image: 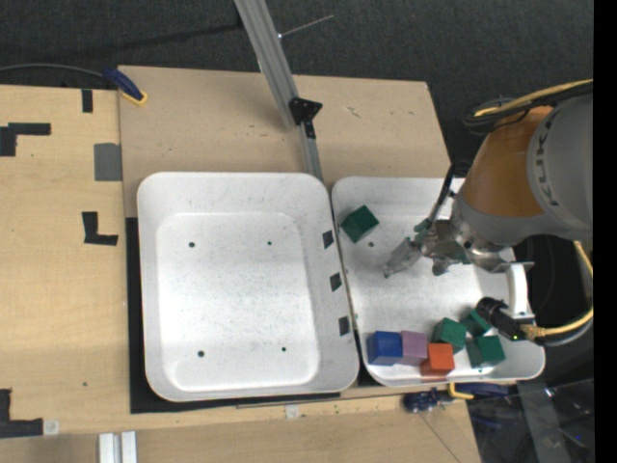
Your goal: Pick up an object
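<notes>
The end effector hangs over the right bin, near a green cube; other blocks cluster at the bin's lower edge.

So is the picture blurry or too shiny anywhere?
Camera view: mostly sharp; the blocks, like the green block, have crisp edges. The left bin glows bright white with soft glare. The gripper looks a bit smeared, and its far side sits in dark shadow.
</notes>
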Available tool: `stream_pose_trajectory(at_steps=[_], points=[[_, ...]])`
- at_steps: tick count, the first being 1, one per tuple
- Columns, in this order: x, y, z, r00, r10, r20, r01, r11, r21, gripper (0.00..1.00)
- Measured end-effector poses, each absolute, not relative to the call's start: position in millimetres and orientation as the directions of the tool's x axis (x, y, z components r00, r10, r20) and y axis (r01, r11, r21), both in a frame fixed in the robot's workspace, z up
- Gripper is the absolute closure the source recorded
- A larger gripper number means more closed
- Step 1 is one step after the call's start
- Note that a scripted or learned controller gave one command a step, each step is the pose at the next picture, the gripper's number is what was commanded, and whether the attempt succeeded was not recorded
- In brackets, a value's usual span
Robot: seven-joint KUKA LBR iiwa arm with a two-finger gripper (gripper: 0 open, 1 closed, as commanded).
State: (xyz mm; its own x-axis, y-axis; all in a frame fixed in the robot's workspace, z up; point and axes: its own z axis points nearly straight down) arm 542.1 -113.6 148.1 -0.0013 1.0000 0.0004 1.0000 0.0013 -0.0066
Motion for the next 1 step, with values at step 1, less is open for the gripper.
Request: stream_pose_trajectory(at_steps=[1], points=[[540.4,-112.8,93.8,-0.001,1.0,0.0,1.0,0.001,-0.007,0.0]])
